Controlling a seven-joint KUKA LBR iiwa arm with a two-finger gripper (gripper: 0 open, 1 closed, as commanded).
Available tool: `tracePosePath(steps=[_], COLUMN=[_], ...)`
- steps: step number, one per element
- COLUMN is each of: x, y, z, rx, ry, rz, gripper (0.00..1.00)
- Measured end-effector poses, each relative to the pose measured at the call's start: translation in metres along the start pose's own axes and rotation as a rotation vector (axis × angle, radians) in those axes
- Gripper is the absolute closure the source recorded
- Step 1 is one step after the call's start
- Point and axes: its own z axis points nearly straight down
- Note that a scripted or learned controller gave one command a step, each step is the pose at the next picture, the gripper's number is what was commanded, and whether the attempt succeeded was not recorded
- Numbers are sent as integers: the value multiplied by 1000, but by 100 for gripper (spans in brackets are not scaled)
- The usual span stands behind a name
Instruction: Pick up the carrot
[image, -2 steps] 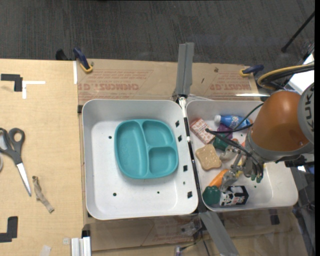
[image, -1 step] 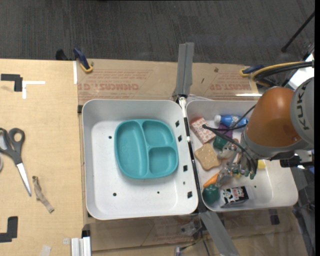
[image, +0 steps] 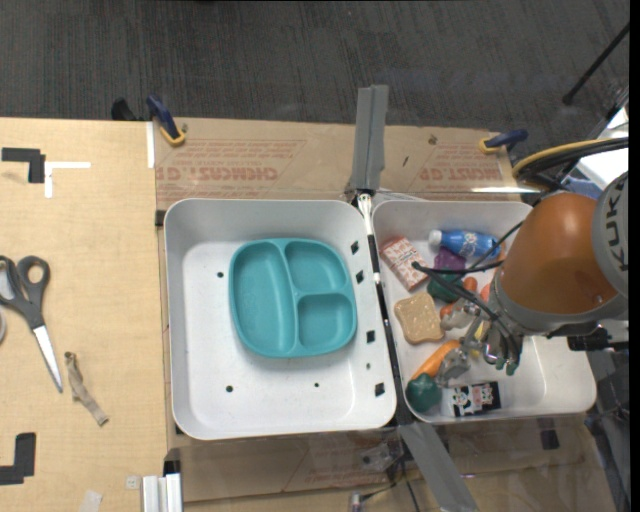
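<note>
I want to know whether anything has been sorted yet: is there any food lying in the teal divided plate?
No: the teal divided plate in the left bin holds nothing, and the carrot lies in the right bin.

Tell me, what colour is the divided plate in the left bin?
Teal; the divided plate shows clearly in the camera view.

Left bin (image: 180, 300) carries a teal divided plate (image: 294, 297), lying flat near its middle. Over in the right bin (image: 570, 385), a slice of toast (image: 418, 317) lies beside a small pink carton (image: 403, 260), with a blue-capped bottle (image: 464, 241) near the far wall. A dark green piece (image: 422, 394) and a black-and-white card (image: 474, 398) sit by the near wall. Scissors (image: 30, 305) rest on the desk (image: 80, 240), far left.
</note>
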Motion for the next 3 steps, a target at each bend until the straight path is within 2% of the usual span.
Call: tracePosePath(steps=[1, 2, 3], x=[-13, 5, -18], y=[11, 1, 13], z=[2, -2, 2], rx=[2, -4, 0], ry=[14, -12, 14], rz=[37, -106, -153], gripper=[0, 0, 0])
